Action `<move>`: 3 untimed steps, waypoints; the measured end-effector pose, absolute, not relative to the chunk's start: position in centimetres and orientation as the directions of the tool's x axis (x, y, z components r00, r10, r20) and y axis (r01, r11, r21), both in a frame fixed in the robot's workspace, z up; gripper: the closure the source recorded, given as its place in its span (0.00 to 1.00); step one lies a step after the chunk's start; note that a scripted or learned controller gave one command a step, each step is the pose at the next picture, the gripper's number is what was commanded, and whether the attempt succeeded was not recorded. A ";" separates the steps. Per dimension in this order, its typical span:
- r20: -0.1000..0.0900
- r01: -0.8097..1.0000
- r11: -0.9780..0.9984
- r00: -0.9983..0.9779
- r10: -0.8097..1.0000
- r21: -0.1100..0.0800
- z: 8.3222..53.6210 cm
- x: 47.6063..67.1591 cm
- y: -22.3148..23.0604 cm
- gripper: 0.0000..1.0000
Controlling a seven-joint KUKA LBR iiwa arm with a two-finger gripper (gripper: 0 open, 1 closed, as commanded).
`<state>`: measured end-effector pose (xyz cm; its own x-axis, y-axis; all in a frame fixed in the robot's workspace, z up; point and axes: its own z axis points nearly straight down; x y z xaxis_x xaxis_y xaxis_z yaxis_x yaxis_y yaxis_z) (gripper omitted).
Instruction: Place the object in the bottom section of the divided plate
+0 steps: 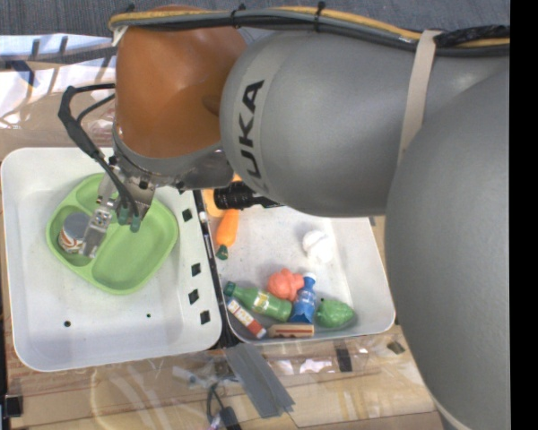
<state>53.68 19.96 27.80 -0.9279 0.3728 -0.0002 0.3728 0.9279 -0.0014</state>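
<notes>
**Pincer low over the green plate, object lying in a side pocket**

From my station I see the pincer (117,215) hanging low over the green divided plate (148,249) in the left bin (36,330). Its two fingers (101,222) look slightly spread, with nothing pinched between them that I can make out. Just beside the tips, in the plate's small left compartment, lies a round brownish object (70,236), partly hidden by the fingers.

My reading: the object sits on the plate but not in the large lower section, which shows bare green. If that is the task's piece, the placement is not yet right; I cannot be sure which section counts as the bottom from this slant.

Further out, the right bin (363,267) holds an orange carrot-like toy (226,229), a green bottle (260,301), a red lump (286,284), a blue bottle (306,299) and a white scrap (316,240). The big grey arm (341,106) covers much of the bench; the bins rest on a wooden top (117,388) patched with tape.
</notes>
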 end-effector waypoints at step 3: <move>-0.002 0.895 0.445 -0.445 0.895 -0.003 22.3 60.1 20.0 1.00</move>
